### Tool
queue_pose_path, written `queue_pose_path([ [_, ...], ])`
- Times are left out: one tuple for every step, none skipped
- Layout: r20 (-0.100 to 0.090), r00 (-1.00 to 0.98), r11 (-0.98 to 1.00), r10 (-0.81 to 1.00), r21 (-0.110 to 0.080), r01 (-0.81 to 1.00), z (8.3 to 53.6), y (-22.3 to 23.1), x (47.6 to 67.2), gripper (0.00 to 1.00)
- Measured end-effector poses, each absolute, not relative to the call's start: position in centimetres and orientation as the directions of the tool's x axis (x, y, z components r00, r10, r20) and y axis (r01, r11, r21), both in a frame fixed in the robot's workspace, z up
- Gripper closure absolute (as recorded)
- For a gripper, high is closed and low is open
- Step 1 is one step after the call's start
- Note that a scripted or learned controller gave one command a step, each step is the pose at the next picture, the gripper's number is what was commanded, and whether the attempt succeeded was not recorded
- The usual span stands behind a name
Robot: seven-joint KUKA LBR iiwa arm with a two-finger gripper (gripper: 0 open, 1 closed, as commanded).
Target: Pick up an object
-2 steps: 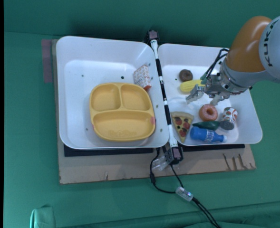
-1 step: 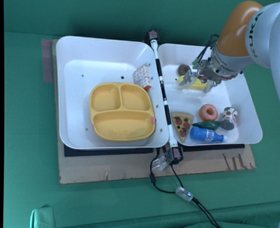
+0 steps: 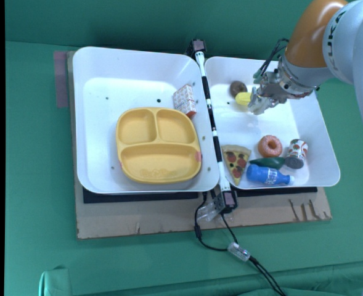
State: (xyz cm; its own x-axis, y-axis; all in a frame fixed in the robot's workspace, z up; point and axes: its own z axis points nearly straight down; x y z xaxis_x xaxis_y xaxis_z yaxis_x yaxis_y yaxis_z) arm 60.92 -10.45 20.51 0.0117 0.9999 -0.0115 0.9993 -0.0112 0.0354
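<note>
Gripper (image 3: 257, 105) low in the right bin (image 3: 320, 142), touching a yellow piece (image 3: 243, 98) beside the chocolate donut (image 3: 238, 88); whether it grips the piece cannot be told. Advice: centre on the piece, clear of the donut, before lifting.

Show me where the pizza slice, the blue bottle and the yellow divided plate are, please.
pizza slice (image 3: 235, 161), camera view, middle of its topped face.
blue bottle (image 3: 267, 176), camera view, on its body near the label.
yellow divided plate (image 3: 158, 171), camera view, floor of its large front compartment.
</note>
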Motion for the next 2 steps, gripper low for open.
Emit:
queue_pose_path([
  [-0.011,0.012,-0.012,1.0,0.035,0.999,20.5,-10.4,60.9,0.0],
  [-0.015,0.017,-0.017,1.0,0.049,0.999,22.1,-10.7,61.2,1.0],
])
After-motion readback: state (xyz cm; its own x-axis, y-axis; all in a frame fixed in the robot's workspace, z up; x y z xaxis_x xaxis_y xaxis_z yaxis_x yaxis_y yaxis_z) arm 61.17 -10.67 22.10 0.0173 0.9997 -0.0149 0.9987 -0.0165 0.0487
